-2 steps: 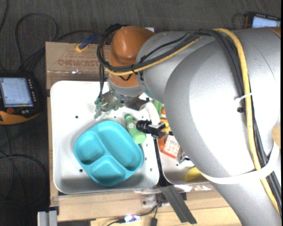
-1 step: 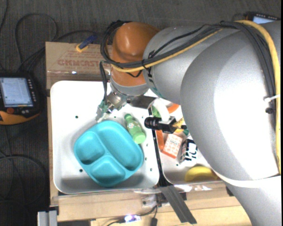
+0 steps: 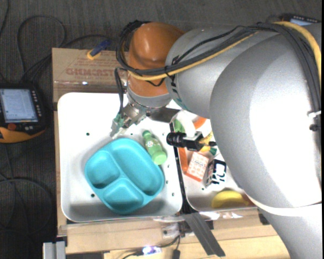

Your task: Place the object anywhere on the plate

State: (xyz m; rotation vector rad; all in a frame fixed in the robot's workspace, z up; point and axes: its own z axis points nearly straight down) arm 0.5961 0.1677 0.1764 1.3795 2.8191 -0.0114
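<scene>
- Nearest, item one: turquoise three-compartment plastic plate (image 3: 124,179), lying flat in the left shallow white bin (image 3: 75,117). The task's object is not on it, so count the placing as not yet done.
- Item two: small green plastic bottle (image 3: 154,147), on its side on the bin floor, just beside the plate's far right rim. In my judgement this is the object to place.
- Item three: right white bin (image 3: 197,201), holding a yellow rounded piece (image 3: 228,199) and an orange-and-white carton (image 3: 197,165) among other clutter.
- Item four: two-finger gripper (image 3: 120,124), over bare bin floor beyond the plate and left of the bottle. You cannot tell whether it is open or closed, and nothing shows in it.
- Risk: the round bottle may roll away when pinched, and a descent too near the rim could shove the plate.
- Pose: large grey arm (image 3: 259,117) reaching in from the right, orange band (image 3: 151,42) farthest, wrist angled down.
</scene>
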